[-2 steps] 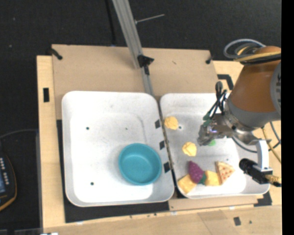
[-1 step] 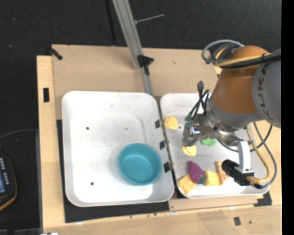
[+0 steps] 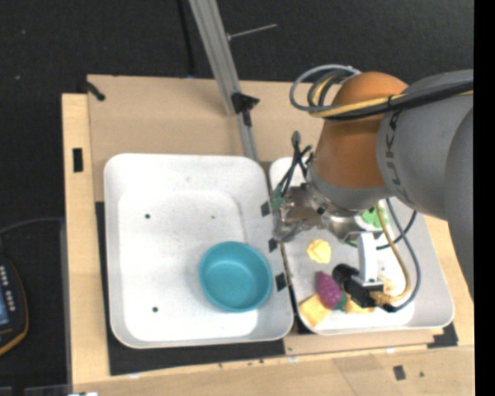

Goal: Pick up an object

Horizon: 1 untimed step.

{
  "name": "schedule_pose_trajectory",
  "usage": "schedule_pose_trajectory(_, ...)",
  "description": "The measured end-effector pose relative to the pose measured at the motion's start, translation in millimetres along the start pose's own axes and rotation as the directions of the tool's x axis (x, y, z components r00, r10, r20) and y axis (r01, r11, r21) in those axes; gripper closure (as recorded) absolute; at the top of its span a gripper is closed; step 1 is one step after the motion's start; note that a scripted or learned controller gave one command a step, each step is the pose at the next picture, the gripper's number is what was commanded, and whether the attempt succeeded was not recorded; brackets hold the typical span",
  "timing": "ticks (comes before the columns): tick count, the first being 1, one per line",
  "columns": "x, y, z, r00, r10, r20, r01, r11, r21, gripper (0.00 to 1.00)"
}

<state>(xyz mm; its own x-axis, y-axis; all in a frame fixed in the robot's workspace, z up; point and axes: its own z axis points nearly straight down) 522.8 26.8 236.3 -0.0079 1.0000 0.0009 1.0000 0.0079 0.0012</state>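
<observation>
My claw [image 3: 295, 221] hangs over the right bin [image 3: 431, 299], open or shut I cannot tell. I think it must drop onto the yellow piece [image 3: 318, 250]

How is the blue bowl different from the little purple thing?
The bowl is blue and round; the purple thing is purple and longish. The bowl is much bigger than the purple thing. The bowl sits in the left bin, the purple thing in the right bin, beside a yellow piece. Both lie in white bins.
</observation>
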Motion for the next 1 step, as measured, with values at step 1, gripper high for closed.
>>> schedule_pose_trajectory(1,45.0,4.3,7.3,1.000,0.006,0.001,-0.006,1.000,0.001,1.00)
